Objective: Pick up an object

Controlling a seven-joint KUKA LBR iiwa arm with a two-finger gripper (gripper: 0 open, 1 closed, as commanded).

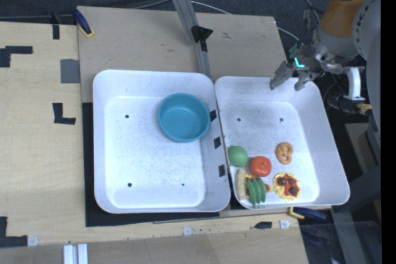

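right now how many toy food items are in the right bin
5, all near its front edge: green ball, red tomato, pretzel, green pepper over a yellow piece, pizza slice. The pile may hide more.

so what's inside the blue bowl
Nothing shows inside the blue bowl; its whole floor looks bare. It sits alone in the left bin, covering the patch of bin floor beneath it.

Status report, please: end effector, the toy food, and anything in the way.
End effector open, over right bin's far rim. Toy food clustered near edge, untouched. Path clear.
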